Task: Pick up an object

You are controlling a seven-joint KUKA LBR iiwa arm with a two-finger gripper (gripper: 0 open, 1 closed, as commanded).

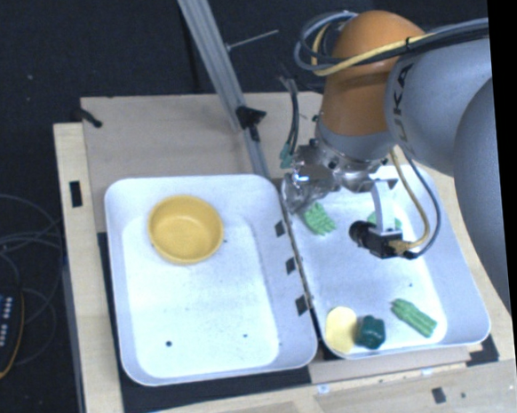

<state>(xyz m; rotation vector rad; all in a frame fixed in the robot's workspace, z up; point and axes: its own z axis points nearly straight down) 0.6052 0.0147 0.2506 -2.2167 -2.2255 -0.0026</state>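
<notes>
Right bin (451,271), near edge: three items grouped along the front wall. Pale yellow disc (340,327) at the front-left corner; dark teal block (371,332) touching its right side; green ridged piece (414,317) a little further right, lying at a slant, apart from the teal block.

Right bin, far half: a second green ridged piece (317,218) near the left wall, lying on the floor just under the gripper (304,191). It is not seen between the fingers. Gripper opening: cannot tell, since the wrist and cabling cover the fingertips. A black part (374,238) hangs from the wrist on a cable over the middle of this bin.

Left bin (135,282): one yellow bowl (185,228), upright, in the far-left part, well apart from the walls. A few small dark specks on the floor toward the near edge.

Count: bins 2; green ridged pieces 2; yellow bowl 1; yellow disc 1; teal block 1. Right bin holds 4 items, left bin holds 1.

Arm (446,97) enters from the right, orange band above the wrist, over the far part of the right bin. Grey rail (216,62) runs up from the join between the bins.
</notes>
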